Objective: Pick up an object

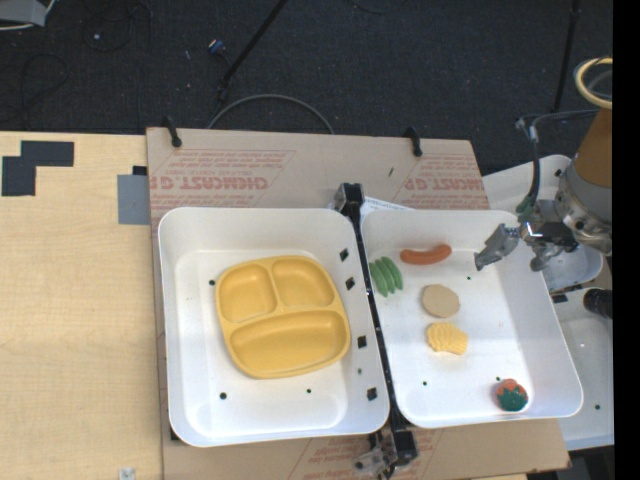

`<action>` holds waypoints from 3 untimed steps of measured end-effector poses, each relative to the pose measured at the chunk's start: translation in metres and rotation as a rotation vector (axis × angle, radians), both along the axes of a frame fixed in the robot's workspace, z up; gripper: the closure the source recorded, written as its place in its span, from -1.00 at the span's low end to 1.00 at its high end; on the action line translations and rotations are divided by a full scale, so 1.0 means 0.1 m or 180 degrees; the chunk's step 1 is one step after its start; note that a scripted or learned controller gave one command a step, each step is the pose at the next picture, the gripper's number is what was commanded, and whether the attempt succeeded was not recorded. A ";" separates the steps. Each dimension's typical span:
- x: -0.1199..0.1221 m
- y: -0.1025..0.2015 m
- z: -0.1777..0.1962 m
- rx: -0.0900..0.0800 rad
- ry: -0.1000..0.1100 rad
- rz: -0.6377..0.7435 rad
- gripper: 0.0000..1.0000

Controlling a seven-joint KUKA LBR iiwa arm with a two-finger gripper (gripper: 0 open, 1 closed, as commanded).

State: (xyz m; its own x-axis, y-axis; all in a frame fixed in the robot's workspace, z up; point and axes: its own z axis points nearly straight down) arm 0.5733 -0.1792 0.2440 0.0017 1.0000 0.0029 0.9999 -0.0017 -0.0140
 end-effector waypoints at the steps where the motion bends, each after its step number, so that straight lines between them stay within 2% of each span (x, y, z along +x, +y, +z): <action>1: 0.02 0.00 0.06 -0.0006 -0.0035 0.0006 -1.00; 3: -0.10 0.02 -0.90 -0.0002 -0.0020 0.0004 -1.00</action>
State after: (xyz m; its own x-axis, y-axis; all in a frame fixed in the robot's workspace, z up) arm 0.5635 -0.1775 0.1536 0.0005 1.0000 0.0022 1.0000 -0.0005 -0.0076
